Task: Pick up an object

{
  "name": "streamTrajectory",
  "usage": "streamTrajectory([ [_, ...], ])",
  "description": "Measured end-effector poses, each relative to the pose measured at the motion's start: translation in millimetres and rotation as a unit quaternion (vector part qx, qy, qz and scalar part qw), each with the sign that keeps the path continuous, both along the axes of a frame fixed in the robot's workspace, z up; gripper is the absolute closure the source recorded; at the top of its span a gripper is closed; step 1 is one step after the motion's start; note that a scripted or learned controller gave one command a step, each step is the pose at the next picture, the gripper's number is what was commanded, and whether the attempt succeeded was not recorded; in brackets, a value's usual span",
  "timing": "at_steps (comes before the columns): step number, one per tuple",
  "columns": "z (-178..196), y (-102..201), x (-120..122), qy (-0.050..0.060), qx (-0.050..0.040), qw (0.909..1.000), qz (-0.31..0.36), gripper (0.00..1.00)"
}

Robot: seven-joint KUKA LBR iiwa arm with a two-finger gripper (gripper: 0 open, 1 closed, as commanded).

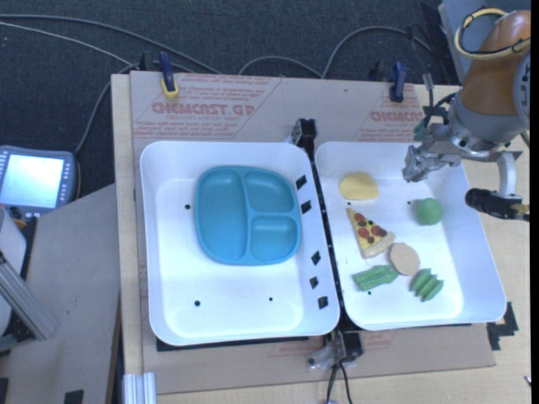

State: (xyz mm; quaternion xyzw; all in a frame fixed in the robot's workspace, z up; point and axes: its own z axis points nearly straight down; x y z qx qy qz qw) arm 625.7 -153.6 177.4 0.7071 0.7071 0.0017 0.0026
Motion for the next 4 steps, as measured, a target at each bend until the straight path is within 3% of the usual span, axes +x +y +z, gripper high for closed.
streamTrajectory([
  [1, 63.5, -0.5, -4.5, -0.001, -0.0005, 1.0000, 0.001, 1.00],
  [2, 100.0, -0.5, -3.3, 0.000, -0.0001, 1.0000, 0.001, 1.00],
  [4, 93.1, 96.4, -34.8, 0.005, 0.0021, 1.0000, 0.003, 1.00],
])
